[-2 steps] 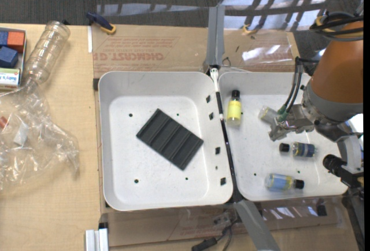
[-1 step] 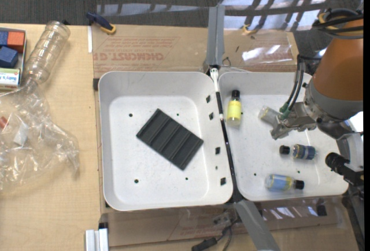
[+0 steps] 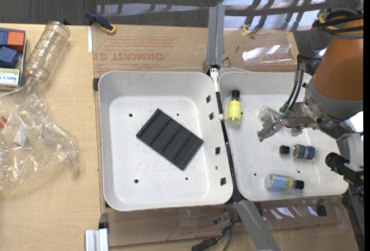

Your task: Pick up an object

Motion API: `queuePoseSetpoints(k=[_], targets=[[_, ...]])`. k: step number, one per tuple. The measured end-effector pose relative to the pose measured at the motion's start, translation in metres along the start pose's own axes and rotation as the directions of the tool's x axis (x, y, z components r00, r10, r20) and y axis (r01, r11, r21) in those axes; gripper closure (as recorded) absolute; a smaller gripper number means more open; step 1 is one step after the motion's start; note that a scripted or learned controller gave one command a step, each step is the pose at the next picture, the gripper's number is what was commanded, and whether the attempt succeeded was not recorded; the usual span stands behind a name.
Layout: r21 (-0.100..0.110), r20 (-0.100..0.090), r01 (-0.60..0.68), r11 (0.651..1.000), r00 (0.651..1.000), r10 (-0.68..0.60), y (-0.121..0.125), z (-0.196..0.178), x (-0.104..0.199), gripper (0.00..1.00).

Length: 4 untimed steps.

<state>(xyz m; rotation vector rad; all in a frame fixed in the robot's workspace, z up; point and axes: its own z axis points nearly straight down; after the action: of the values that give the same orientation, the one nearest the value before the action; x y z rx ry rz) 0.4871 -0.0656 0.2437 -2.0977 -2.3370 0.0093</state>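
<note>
Over right bin (image 3: 324,189): arm (image 3: 341,79) low, pincer (image 3: 267,127) pointing left.

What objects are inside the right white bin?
The right bin holds a yellow bottle and two small blue-labelled bottles. The gripper and arm cover part of its floor.

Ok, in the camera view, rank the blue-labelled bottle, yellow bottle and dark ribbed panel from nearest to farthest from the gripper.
1. Small blue-labelled bottle: right bin, just below the gripper.
2. Yellow bottle with black cap: right bin, near the divider.
3. Dark ribbed rectangular panel: left bin.
</note>
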Motion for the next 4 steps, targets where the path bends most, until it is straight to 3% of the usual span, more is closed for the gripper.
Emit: queuePoseSetpoints(k=[1, 2, 4], targets=[[-0.001, -0.003, -0.062, 0.998, 0.998, 0.062, -0.017, 0.061, -0.06, 0.0], [0.0, -0.003, -0.061, 0.998, 0.998, 0.061, -0.016, 0.052, -0.06, 1.0], [0.003, -0.002, -0.06, 0.998, 0.998, 0.06, -0.015, 0.036, -0.062, 1.0]])
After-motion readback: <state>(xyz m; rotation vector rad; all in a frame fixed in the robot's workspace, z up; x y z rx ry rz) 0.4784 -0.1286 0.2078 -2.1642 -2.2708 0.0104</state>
